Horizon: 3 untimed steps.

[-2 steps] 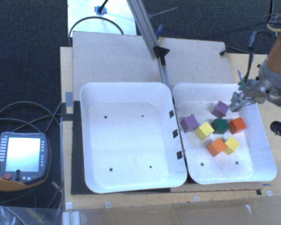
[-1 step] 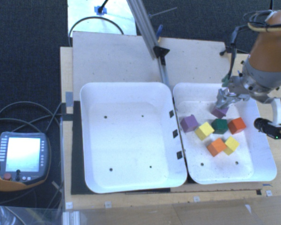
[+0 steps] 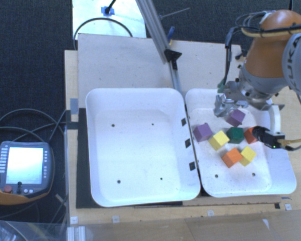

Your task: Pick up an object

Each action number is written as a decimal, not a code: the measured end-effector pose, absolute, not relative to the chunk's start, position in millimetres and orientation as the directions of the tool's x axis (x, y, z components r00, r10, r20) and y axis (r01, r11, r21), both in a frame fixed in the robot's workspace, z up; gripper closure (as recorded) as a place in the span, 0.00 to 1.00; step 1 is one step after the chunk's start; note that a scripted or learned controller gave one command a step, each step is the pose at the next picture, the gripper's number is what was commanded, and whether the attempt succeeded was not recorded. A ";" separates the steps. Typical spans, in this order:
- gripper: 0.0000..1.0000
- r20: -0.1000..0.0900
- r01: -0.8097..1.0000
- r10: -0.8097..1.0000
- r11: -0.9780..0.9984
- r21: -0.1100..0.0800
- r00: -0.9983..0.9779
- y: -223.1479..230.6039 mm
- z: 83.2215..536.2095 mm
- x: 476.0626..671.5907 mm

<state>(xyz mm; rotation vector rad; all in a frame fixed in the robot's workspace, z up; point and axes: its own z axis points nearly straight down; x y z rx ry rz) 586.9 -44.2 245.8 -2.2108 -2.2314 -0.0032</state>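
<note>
In the right bin point(image 3: 276, 182) lie several small blocks. A pale purple block point(image 3: 236, 117) sits right beside my gripper point(image 3: 223, 106), which hangs low over the bin's back part. Further forward are a darker purple block point(image 3: 202, 132), a yellow block point(image 3: 218, 139), a green block point(image 3: 235, 134) and a red block point(image 3: 250, 135). An orange block point(image 3: 232, 157) and a second yellow block point(image 3: 248, 154) touch each other nearer the front. Whether the pale purple block is held cannot be made out.
The left bin point(image 3: 98, 104) stands beside the right one, sharing a middle rim. A slanted metal pole point(image 3: 158, 26) rises behind the bins. A teach pendant point(image 3: 21, 172) lies on the floor at the left. A black cable piece point(image 3: 268, 137) hangs by the red block.
</note>
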 end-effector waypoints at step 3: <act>1.00 0.003 1.000 1.000 0.011 0.003 -0.011 98.1 239.2 599.7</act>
